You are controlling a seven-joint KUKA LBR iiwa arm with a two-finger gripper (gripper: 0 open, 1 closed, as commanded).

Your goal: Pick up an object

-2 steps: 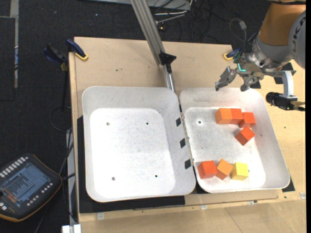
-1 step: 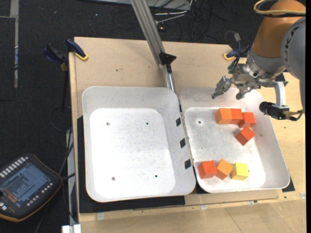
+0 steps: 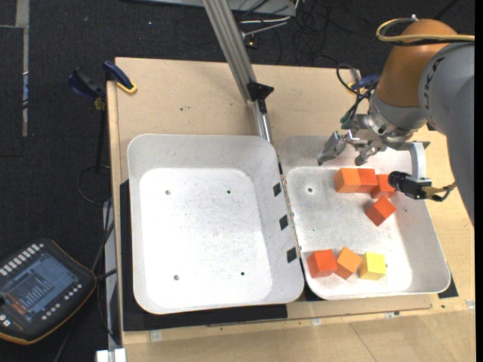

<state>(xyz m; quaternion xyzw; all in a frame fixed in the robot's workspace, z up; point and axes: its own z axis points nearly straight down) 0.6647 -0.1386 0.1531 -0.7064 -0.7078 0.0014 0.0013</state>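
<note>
Gripper [image 3: 346,150] fingers spread, nothing between them, hovering over far edge of right bin [image 3: 426,274], just above orange block [image 3: 356,179]. Red-orange cube [image 3: 379,210] near it; along near side orange-red cube [image 3: 322,263], orange cube [image 3: 349,262], yellow cube [image 3: 373,265] in a row. Left bin [image 3: 143,202] beside. Pendant [image 3: 36,289] lower left, screen text unreadable
</note>
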